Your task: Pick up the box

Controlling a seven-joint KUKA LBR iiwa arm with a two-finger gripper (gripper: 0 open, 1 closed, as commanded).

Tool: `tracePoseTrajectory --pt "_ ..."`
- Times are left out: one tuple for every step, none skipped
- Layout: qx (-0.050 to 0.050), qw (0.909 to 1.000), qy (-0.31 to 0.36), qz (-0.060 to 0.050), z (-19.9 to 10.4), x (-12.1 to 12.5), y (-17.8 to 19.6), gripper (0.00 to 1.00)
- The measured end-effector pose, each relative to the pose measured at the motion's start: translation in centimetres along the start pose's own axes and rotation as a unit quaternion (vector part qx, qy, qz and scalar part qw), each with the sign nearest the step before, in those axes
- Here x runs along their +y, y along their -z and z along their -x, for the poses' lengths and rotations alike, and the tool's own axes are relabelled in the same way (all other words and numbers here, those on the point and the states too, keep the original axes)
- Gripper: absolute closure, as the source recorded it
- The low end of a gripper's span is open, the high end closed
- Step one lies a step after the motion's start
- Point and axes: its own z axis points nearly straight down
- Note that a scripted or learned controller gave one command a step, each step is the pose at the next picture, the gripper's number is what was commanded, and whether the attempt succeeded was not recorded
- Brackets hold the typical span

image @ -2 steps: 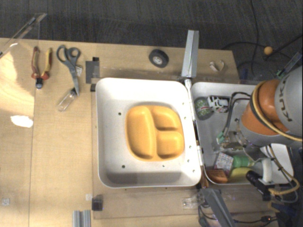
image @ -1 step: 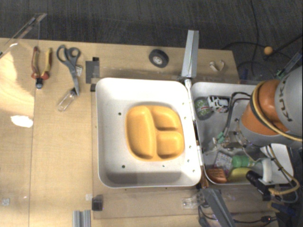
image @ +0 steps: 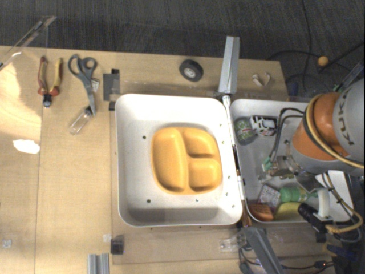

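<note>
On the far left the bench is of pale wood with a smooth top that gives back a bright glare near the left edge. On it lie pliers with red and yellow handles, then scissors with dark grey handles and metal blades, and below them a small clear plastic piece. A small black block stands beside the corner of the left bin. Behind the bench the floor is a dark carpet with a fine ribbed texture.

The left bin is white, shallow, with rounded corners and a matt surface. In its middle lies a yellow plastic tray, smooth and rounded, divided in three compartments: one long at the left, two smaller at the right.

Above the bins, a black roll of tape lies on the wood, and a grey metal bar rises between the two bins.

The right bin is also white. In it are a dark green round object, a small white and black item, a green bottle, a reddish-brown object, and a small box with a printed pattern, which lies near the front wall, just left of the bottle.

The grey arm with its orange band covers the right part of this bin. The gripper is low over the bin, just above the box; I cannot tell how far it is open or whether it grips something.
</note>
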Motion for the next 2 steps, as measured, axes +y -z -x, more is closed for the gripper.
tracePoseTrajectory --pt "0.0 1.0 0.0 0.0 0.0 0.0 0.0 0.0" --pt "0.003 0.9998 0.02 -0.005 -0.3 -0.5 -2.3 0.0"
